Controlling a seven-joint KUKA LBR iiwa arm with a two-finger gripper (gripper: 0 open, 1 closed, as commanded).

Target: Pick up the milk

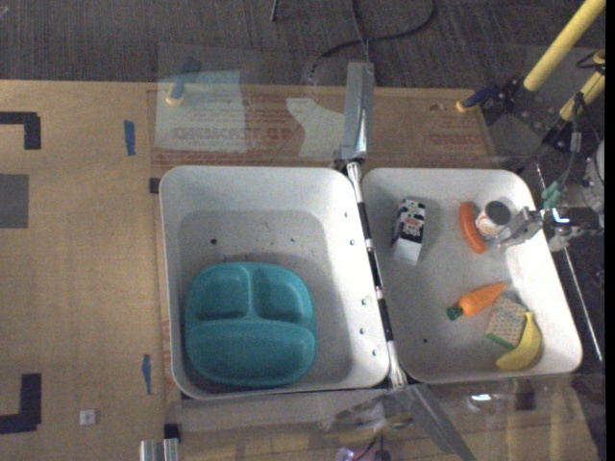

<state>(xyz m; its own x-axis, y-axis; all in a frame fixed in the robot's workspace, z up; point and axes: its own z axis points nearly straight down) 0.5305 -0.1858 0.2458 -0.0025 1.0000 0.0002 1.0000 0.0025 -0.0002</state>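
The gripper (524, 227) sits at the right rim of the right bin (432, 349), a grey metal part pointing left toward a small round cup-like object (496, 216); whether its fingers are spread or pressed together cannot be told, and nothing is seen between them. Just left of that round object lies an orange sausage-shaped toy (471, 227). The milk (410, 229), a small carton with black and white cow markings, stands apart to the left in the same bin, near the divider between the 2 bins. Lower in that bin lie a toy carrot (478, 300), a small patterned packet (505, 323) and a banana (521, 346), the last 2 touching. The left bin (192, 200) holds a teal plate (250, 323) with 3 compartments. Both bins rest on a light wooden bench (77, 286) with blue tape marks and black corner markings. Beyond the bench is dark carpet (144, 17) with a looping black cable (389, 8), and a yellow pole (569, 35) slants at the upper right.
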